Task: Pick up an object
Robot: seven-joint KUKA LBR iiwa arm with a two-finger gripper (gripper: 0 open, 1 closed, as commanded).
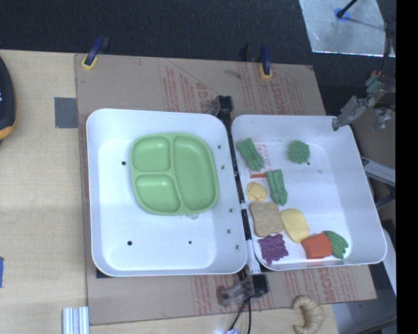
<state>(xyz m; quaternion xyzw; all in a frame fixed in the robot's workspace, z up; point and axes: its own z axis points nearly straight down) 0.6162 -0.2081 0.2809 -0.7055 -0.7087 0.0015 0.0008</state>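
a green plate (174,174) sat in the left bin (104,256), toy food such as the broccoli (298,151) lay in the right bin (355,186), so the gripper (362,106), its grip unreadable, should have descended squarely over one isolated piece.

Two bins stand side by side on a board (195,82), touching along their inner edges. The left bin (104,249) holds a divided plate (174,174), set toward its far side. The right bin (355,179) holds small food pieces: a broccoli piece (298,151) at the far side, a bread slice (266,218) near its left wall, and a carrot piece (318,245) at the near right.
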